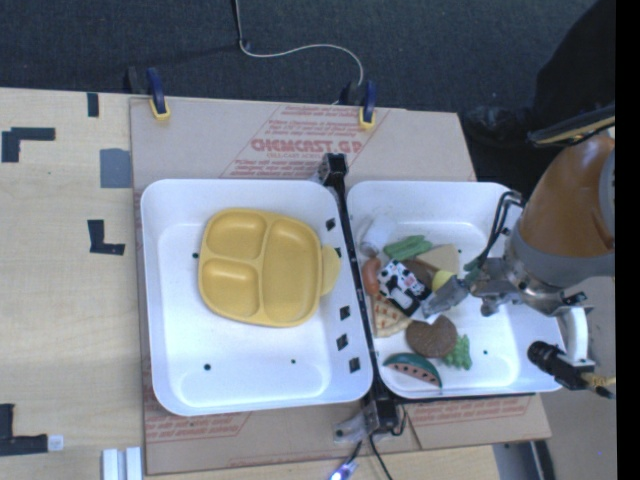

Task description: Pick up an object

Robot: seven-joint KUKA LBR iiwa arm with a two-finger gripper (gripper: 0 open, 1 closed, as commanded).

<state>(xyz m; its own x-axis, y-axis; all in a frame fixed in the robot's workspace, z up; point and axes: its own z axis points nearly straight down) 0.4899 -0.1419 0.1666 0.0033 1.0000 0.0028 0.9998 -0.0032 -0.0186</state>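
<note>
Tray point(262, 266), yellow and sectioned, lies in the left bin point(170, 368). Toy foods crowd the right bin point(495, 373): black-and-white cow point(403, 284), brown patty point(432, 336), watermelon slice point(413, 369). Pincer point(447, 296) hovers beside the cow; its spread cannot be told.

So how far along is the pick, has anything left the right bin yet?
Nothing looks lifted yet. The claw is low in the right bin, at the pile of toy food beside the black-and-white cow toy and brown patty. Whether it has gripped anything is unclear. The yellow divided plate sits in the left bin. Grasp and lift remain.
</note>
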